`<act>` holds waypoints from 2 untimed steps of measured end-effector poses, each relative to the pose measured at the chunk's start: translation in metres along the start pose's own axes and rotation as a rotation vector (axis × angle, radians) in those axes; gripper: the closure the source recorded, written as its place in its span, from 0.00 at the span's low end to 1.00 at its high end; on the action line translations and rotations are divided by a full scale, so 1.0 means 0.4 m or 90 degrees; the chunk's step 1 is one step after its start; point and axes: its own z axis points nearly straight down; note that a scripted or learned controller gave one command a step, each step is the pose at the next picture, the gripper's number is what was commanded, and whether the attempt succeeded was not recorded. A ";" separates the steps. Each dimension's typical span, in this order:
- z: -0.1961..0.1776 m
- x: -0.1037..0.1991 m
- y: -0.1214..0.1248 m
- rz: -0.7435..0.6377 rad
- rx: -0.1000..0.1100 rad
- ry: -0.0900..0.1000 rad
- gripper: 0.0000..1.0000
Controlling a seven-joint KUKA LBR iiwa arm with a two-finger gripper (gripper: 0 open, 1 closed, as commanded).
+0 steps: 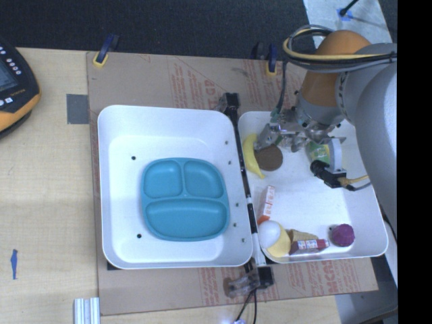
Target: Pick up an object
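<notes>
My gripper (289, 138) hangs over the far end of the right bin (364, 211), under the orange band of the arm. Just below and left of it lie a brown round object (270, 158) and a yellow banana (251, 156) against the bin's left wall. A green object (318, 151) sits right beside the gripper, partly hidden by it. At the near end lie a white ball (270, 232), a small brown bottle (307, 244) and a purple ball (343, 235). An orange and white packet (268, 202) rests by the left wall.
The left bin (115, 181) holds a blue divided plate (184, 198). The arm's grey body covers the right bin's far right side. A black part with a cable (332, 176) hangs near the green object. An orange and black device (13, 86) lies at the bench's far left.
</notes>
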 end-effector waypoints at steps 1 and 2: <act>-0.001 0.003 0.000 0.001 -0.001 -0.001 0.00; -0.001 0.002 0.000 0.002 -0.001 -0.001 0.00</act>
